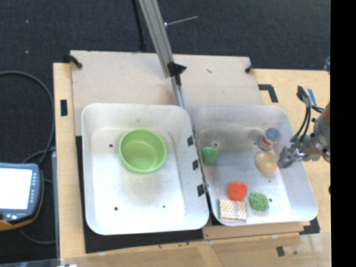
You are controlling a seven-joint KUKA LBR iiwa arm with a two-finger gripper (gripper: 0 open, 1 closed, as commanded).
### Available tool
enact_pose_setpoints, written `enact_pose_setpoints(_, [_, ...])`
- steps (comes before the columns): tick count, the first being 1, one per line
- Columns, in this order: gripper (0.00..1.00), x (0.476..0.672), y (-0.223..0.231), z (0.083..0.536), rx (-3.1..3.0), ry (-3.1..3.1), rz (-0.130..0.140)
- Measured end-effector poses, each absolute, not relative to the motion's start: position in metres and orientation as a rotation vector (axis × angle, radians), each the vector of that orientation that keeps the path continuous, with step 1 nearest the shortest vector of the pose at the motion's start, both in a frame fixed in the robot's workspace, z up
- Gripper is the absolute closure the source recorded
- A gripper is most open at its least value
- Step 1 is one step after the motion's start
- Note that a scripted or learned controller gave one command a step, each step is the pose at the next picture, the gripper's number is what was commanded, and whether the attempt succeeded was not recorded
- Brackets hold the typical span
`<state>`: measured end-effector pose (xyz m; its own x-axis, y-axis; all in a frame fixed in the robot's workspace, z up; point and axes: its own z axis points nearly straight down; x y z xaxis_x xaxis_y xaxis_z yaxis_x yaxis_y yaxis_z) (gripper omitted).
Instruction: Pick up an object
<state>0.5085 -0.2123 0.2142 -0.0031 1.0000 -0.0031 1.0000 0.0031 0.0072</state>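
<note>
Two white bins on the counter: left bin (100, 216) had 1 green bowl (143, 149); right bin (295, 204) had 6 items, incl. a yellowish ball (266, 163) near its right wall. Gripper (287, 158) sat just beside that ball; contact and whether spread or pinched, can't tell. Arm entered from the right edge.

Two shallow bins sit side by side on the bench (67, 149), their inner walls touching. The left bin (94, 204) holds a bowl (143, 150), upright, toward its rear middle. In the right bin (300, 199), a small cup (210, 154) sits close to the left wall. A small can (269, 139) stands near the rear right, with an egg-shaped object (266, 163) just in front of it. The gripper (290, 156) is at that object's right side, over the bin's right part. Along the front lie a patterned packet (232, 210), a ball (237, 191) just behind it, and a bumpy ball (258, 201) to the packet's right. A slanted metal post (158, 32) rises behind the bins' junction.
</note>
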Motion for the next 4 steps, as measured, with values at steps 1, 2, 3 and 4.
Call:
enact_pose_setpoints(1, [1.00,0.510,-0.214,0.246,2.213,2.222,0.004])
enact_pose_setpoints(2, [1.00,0.511,-0.167,0.237,2.213,2.227,0.002])
enact_pose_setpoints(3, [1.00,0.509,-0.123,0.239,2.213,2.229,0.003])
enact_pose_setpoints(4, [1.00,0.513,-0.068,0.230,2.213,2.230,0.003])
